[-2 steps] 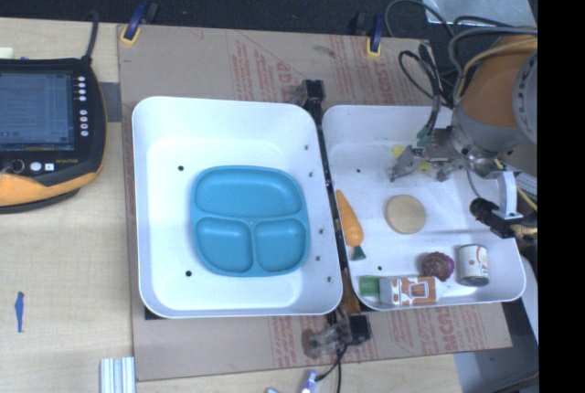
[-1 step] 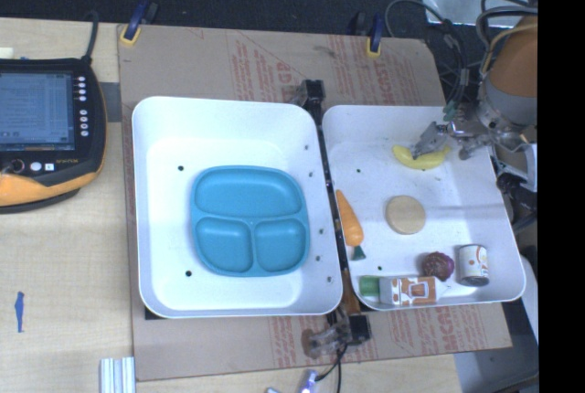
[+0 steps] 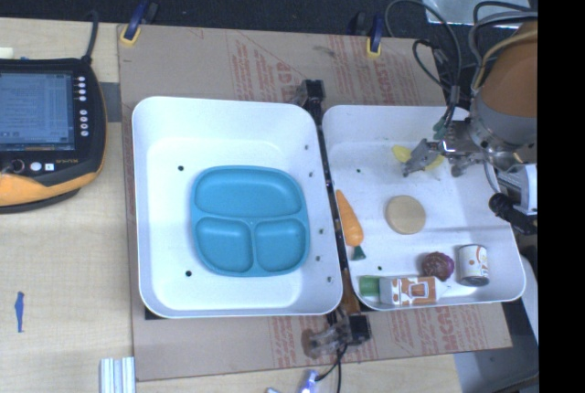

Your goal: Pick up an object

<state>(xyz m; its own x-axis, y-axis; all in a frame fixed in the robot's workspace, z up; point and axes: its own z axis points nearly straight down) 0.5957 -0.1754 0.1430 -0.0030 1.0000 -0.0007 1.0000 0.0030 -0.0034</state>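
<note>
Objects for picking are lying scattered in the right shallow white plastic bin (image 3: 366, 122): I am seeing a small yellow piece (image 3: 403, 152) near the back, a flat round tan disc (image 3: 405, 215) in the middle, a tapered orange carrot with a green tip (image 3: 348, 218) leaning along the left wall, a green and orange carton (image 3: 399, 291) lying flat along the near wall, a knobbly dark purple lump (image 3: 438, 266) just beside it, and a small white cylindrical cup with a printed label (image 3: 473, 263) near the right corner. My grey metal two-finger gripper (image 3: 426, 161) is hanging over the far part of this bin, just beside the yellow piece; from this slant I cannot tell how it stands or whether anything is in it. Bare white floor is lying between the disc and the gripper, giving me room there, while the carton, lump and cup are crowding the near edge. In the left white bin (image 3: 155, 135), a smooth blue three-compartment plate with rounded corners (image 3: 249, 219) is sitting in the middle, well apart from all walls.
</note>
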